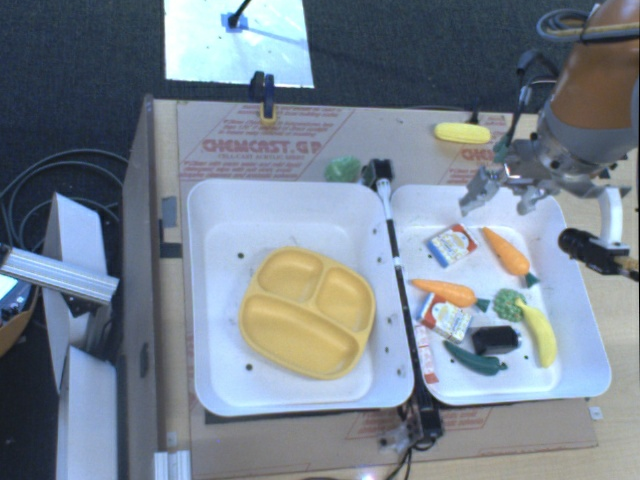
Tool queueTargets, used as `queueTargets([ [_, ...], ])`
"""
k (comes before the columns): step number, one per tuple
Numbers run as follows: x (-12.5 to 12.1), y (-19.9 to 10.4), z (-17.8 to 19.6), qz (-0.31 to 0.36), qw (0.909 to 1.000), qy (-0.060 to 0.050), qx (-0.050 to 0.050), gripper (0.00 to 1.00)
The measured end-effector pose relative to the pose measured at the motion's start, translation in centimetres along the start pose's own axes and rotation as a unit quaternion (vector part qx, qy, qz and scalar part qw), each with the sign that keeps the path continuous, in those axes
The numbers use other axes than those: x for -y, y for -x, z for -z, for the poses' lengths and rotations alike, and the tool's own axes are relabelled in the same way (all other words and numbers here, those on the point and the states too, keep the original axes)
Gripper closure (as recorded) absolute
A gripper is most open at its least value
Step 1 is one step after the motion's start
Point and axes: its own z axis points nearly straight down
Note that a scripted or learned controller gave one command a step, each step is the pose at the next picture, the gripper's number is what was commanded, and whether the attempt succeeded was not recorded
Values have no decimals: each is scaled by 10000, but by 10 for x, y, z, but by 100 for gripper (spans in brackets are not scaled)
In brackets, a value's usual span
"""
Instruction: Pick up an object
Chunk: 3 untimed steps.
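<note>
Arm (590,78) reaches in from the right, claw (500,190) hanging over the far edge of the right bin (580,368), fingers spread apart, nothing between them. It sits high and clear of the items, likely so it can drop straight onto one. No target named, so any item counts; all pickable ones lie loose in the right bin: carton (450,244) nearest the claw, just below it, carrot (506,252) to its right, second carrot (445,292) by the divider, second carton (446,319) under that, broccoli (509,305), banana (541,334), black block (495,340), green pepper (476,359) at the near side. Items are crowded, several touching, so a clean grab looks harder in the middle; the first carton and the carrot beside it stand more apart. Left bin (215,268) holds a yellow tray (306,311). A yellow piece (462,132) and a green thing (343,170) lie on the counter (260,138) beyond the bins, outside easy reach. Pick not yet started.
</note>
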Motion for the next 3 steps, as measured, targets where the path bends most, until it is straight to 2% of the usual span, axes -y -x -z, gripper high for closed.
queueTargets([
  [1,10,68,8,-34,10000,7,13,0],
  [2,-10,104,-84,-20,10000,-15,5,0],
  [3,-32,95,-195,3,10000,23,-19,0],
])
